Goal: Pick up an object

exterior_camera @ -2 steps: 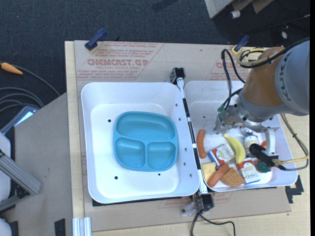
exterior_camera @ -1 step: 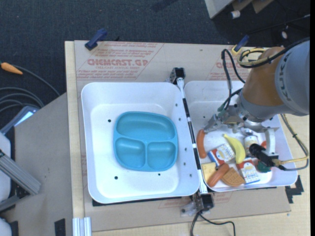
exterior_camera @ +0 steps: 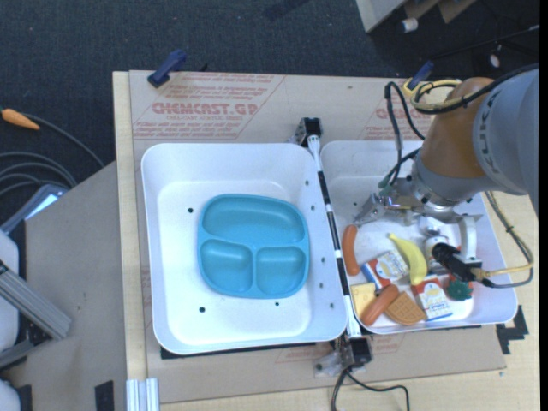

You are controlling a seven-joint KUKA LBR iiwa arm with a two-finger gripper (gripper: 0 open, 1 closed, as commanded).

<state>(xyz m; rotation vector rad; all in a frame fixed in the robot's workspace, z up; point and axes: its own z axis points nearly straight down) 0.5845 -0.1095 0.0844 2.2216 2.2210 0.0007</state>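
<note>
The grey arm's gripper (exterior_camera: 417, 215) is placed over the right shallow white bin (exterior_camera: 360, 165); whether it is open or closed cannot be told. A yellow plastic banana (exterior_camera: 409, 258) is seen just beside the gripper, toward the bin's front. A long orange-red toy sausage (exterior_camera: 351, 249) is laid along the bin's left wall. A tan round waffle piece (exterior_camera: 405, 311) and a small white carton (exterior_camera: 435, 299) are set near the front wall. A blue divided plastic plate (exterior_camera: 253, 245) is seated in the left white bin (exterior_camera: 171, 255). Both bins are carried on a brown board surface (exterior_camera: 214, 101).
</note>
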